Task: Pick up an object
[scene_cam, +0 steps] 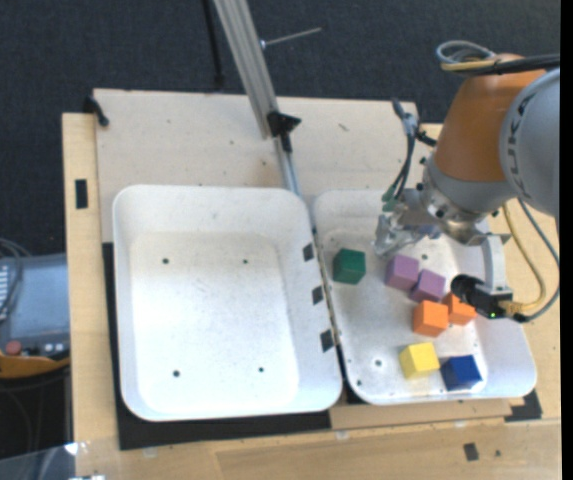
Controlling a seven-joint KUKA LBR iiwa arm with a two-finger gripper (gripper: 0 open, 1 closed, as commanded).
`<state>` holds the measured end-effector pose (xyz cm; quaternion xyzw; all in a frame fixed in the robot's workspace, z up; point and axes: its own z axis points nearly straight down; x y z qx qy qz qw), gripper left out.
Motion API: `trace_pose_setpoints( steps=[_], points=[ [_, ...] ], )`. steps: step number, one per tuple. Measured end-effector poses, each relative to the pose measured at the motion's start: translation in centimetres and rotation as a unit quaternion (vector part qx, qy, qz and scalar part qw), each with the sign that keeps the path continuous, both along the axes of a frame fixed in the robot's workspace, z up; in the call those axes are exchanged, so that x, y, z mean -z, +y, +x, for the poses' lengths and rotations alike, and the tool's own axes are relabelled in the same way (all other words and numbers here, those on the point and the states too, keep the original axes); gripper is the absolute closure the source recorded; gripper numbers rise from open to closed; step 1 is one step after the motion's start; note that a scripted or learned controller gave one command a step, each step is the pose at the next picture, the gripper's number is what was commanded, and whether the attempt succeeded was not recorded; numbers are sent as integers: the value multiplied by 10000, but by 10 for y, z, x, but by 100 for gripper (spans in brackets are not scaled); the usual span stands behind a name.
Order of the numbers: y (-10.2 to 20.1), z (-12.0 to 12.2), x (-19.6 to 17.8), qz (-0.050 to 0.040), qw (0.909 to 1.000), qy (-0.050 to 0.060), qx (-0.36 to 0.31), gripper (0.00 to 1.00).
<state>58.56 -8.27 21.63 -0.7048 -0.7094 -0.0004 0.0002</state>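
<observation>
Grey metal, our gripper [394, 230] hangs over the far edge of the right bin [366, 380]; we cannot tell how it is set or whether it carries anything. Just beside it sit the purple cubes [414, 278] and green cube [348, 265], likely targets; orange [432, 317], yellow [419, 359] and blue [461, 371] cluster toward the near-right corner.

One fixed camera looks down at a slant on the surface [196, 133]. Both bins fill mid-frame; the arm [491, 133] enters upper right.
</observation>
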Motion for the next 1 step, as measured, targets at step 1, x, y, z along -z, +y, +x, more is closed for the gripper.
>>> trace_pose_setpoints(
  steps=[1],
  points=[
    [53,-4,-2,5,10000,4,-1,100]
  ],
)
